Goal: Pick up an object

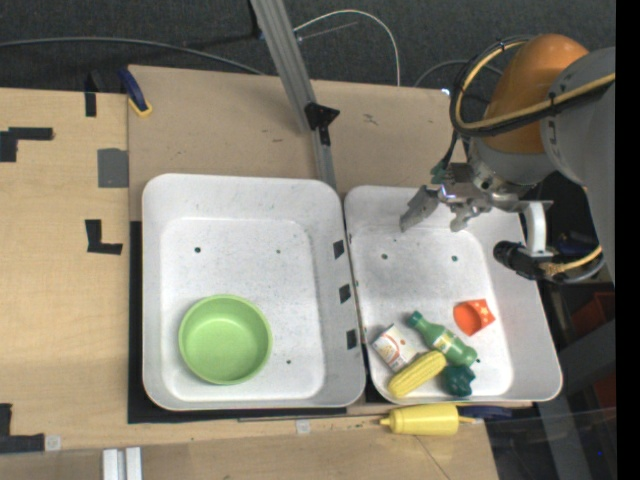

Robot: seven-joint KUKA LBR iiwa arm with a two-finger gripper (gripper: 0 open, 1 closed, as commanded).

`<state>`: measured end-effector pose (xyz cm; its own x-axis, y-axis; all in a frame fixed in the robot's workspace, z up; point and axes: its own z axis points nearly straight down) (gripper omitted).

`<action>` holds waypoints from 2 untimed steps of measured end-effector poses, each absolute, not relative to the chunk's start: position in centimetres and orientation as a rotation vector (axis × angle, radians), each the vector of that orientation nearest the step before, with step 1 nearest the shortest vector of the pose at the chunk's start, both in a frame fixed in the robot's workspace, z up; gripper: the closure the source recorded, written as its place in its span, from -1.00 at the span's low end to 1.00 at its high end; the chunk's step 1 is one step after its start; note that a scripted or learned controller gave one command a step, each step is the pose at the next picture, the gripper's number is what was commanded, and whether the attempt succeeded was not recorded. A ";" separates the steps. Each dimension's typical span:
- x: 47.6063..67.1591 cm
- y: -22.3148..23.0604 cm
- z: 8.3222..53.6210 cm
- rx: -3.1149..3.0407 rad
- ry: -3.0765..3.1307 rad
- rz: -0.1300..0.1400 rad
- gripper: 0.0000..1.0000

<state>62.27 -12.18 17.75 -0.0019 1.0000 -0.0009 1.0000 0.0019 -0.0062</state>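
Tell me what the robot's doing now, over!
Gripper open, holding nothing, above the right bin's far end. Orange block, green bottle, corn at the near end, untouched. Nothing between them and the gripper.

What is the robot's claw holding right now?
Nothing. The gripper hangs open over the far end of the right bin, with no object between its fingers. The toys lie at the near end.
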 end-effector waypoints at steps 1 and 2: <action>62.5 -11.9 13.3 -2.217 -2.221 0.007 -1.00; 62.6 -11.9 14.6 -2.216 -2.225 0.003 1.00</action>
<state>62.60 -11.87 14.57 -0.0042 1.0000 -0.0005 1.0000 0.0042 -0.0024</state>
